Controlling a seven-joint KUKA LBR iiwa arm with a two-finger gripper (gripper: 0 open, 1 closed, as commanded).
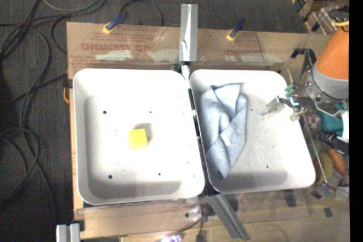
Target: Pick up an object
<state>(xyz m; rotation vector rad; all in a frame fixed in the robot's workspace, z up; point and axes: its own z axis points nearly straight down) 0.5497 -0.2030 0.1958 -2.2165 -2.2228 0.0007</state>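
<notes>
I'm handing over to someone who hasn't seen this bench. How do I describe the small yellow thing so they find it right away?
Two white bins sit side by side on the bench; take the left bin. Near its middle lies a small yellow block, alone on the white floor. It is the only bright, hard-edged thing there: the right bin holds a crumpled pale blue cloth instead.

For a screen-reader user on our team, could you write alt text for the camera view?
Two shallow white bins sit side by side: the left bin holds a small yellow block, the right bin a crumpled light-blue cloth. The arm's pincer hangs over the right bin's right half, beside the cloth.
</notes>
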